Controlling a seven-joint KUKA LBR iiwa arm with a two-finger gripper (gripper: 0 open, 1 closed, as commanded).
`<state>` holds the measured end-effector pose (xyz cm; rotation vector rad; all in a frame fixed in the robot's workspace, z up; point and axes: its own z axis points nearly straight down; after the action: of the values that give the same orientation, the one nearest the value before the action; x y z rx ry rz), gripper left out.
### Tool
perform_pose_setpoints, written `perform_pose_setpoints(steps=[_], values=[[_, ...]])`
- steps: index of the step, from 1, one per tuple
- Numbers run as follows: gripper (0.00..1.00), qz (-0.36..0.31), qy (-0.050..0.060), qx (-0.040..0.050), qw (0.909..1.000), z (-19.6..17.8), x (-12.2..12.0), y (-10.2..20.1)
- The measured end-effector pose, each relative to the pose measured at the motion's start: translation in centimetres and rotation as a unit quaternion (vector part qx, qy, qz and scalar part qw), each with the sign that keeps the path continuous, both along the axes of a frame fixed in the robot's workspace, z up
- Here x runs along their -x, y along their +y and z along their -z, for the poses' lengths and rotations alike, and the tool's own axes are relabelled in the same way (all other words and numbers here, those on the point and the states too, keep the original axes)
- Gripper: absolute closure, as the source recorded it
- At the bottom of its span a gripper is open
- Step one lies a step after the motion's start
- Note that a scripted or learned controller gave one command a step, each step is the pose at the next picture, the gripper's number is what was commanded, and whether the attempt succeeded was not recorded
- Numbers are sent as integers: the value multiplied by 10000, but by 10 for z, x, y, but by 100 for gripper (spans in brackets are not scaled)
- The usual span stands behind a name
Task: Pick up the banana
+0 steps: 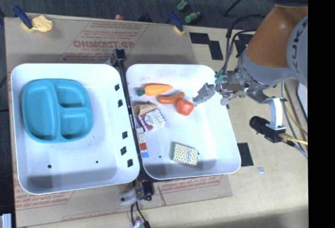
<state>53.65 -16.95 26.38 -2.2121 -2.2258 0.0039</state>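
1. The tabletop (209, 206) carries two shallow white bins side by side, the left bin (21, 169) and the right bin (225, 154), resting on a sheet of brown cardboard (94, 38).
2. A blue divided plate (56, 109) lies in the far left part of the left bin.
3. The banana (157, 89), if the orange-yellow elongated piece is indeed it, lies in the far part of the right bin, towards its left side.
4. Just near and right of the banana lies a red-orange elongated piece (170, 98), and a round red piece (185, 107) touches that one's right end.
5. A small packet (151, 117) sits near the bin's left wall, and a patterned box (185, 154) lies well nearer.
6. The gripper (201, 96) hangs over the right side of the right bin, just right of the round red piece and apart from the banana.
7. At this slant I cannot tell whether the gripper is released or clenched.
8. The arm (272, 49) reaches in from the right, its orange band showing.
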Motion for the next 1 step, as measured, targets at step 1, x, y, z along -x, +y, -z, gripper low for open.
perform_pose_setpoints(steps=[1], values=[[0, 27, 10, -1, 10000, 69, -16, 64]])
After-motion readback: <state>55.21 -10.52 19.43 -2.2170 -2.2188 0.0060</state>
